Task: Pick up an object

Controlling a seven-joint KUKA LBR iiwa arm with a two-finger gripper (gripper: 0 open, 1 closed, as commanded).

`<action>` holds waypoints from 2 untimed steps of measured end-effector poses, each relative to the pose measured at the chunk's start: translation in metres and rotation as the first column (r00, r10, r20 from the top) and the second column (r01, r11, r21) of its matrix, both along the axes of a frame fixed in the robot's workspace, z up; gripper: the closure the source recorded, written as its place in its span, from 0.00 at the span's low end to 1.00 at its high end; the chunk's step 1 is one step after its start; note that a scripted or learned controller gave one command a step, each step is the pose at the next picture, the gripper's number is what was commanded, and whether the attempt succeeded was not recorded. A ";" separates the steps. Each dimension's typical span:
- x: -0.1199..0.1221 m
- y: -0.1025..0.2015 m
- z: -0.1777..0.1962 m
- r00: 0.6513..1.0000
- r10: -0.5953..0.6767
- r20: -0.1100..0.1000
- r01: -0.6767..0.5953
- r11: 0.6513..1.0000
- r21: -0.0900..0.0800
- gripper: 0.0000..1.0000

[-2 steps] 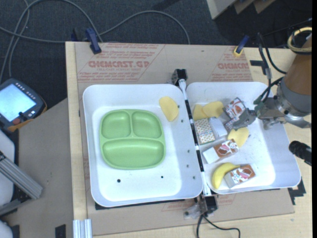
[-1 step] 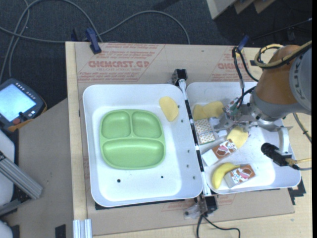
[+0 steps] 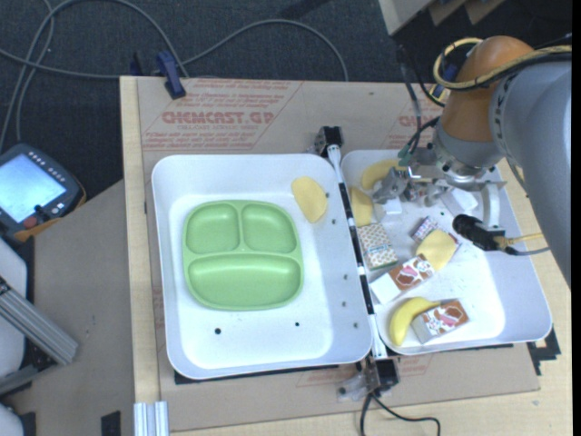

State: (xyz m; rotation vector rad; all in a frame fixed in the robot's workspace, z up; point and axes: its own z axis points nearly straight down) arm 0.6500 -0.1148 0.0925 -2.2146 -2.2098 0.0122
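My gripper (image 3: 397, 187) hangs low over the far left part of the right bin (image 3: 522, 284), coming in from the grey arm with the orange band. Just beside it lie a yellow piece (image 3: 376, 174) and a second yellow piece (image 3: 362, 209) against the bin's left wall. Nearer the camera lie a patterned packet (image 3: 374, 243), a yellow wedge (image 3: 438, 248), a red and white packet (image 3: 413, 272), a banana (image 3: 405, 317) and a brown carton (image 3: 441, 320). A small grey wrapper (image 3: 423, 228) sits close under the wrist.
The left bin (image 3: 172, 189) holds a green divided plate (image 3: 243, 254) and a yellow oval piece (image 3: 310, 198) near its far right corner. A cardboard sheet lies under both bins. Cables run across the dark floor behind.
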 end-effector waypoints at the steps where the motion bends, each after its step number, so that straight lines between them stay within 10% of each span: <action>1: 0.002 -0.029 -0.001 1.000 0.001 0.003 -0.001 1.000 0.008 0.00; 2: 0.005 -0.023 0.031 1.000 0.003 0.016 -0.003 1.000 -0.005 0.00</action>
